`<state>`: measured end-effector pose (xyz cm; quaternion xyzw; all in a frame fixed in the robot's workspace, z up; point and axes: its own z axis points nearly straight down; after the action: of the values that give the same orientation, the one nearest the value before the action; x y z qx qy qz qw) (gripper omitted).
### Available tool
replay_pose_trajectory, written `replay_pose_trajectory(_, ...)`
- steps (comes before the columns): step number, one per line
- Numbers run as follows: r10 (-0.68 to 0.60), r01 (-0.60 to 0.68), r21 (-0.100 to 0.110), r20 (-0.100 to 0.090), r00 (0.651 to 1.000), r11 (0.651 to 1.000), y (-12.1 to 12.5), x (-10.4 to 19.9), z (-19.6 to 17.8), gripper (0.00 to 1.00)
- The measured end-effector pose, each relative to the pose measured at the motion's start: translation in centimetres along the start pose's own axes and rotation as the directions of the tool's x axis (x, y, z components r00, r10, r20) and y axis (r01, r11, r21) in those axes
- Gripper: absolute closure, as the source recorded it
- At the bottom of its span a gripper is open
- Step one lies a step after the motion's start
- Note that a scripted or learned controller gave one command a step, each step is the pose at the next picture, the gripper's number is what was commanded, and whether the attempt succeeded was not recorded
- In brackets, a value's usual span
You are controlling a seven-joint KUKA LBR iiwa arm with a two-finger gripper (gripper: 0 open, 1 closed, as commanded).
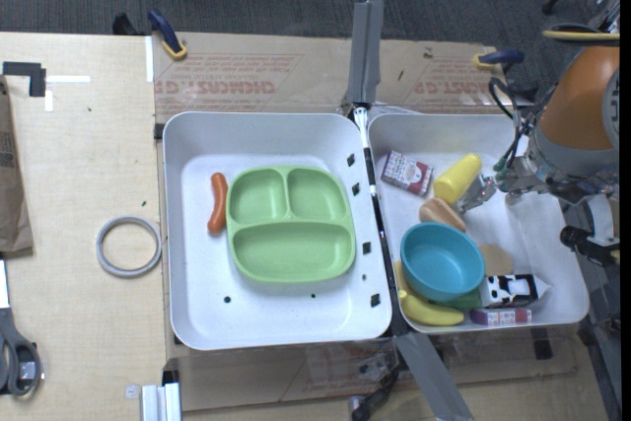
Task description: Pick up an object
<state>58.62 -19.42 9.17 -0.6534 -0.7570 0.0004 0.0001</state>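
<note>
Your surface [79, 163] is pale wood on the left with brown cardboard under the two white bins. The left bin [187, 242] is the biggest container you see; a green divided tray [291, 224] lies flat in its middle, and an orange sausage-shaped toy [217, 202] lies just beside the tray's left edge, apart from it. The right bin [557, 261] holds the clutter. Your arm [582, 108] comes in from the right, its orange band above the bin's far right corner. In the bin's near half a blue bowl [442, 259] sits upright, with a yellow banana [431, 311] tucked against its near side and a black-and-white carton [511, 289] just to its right. Farther back lie a yellow bottle-like object [458, 178], a tan bread-like piece [441, 213] touching the bowl's far rim, and a small red-and-white packet [406, 173] near the divider. Your gripper [483, 192] is low in the bin, just right of the yellow object and the tan piece; whether anything sits between its fingers, or how wide they stand, you cannot tell from here. Out on the surface, a grey ring [128, 245] lies well left of the bins.
</note>
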Motion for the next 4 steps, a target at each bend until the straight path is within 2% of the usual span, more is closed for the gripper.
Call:
replay_pose_trajectory(1,-0.010,0.010,-0.001,0.000,1.000,1.000,3.6,-0.6,0.0,0.00)
replay_pose_trajectory(2,-0.129,0.129,0.008,-0.003,0.992,0.992,8.0,5.7,0.1,0.00)
replay_pose_trajectory(3,-0.050,0.050,0.000,-0.001,0.999,0.999,-4.2,7.0,0.0,0.00)
replay_pose_trajectory(4,-0.046,0.046,-0.001,-0.001,0.999,0.999,-4.2,6.9,-0.9,1.00)
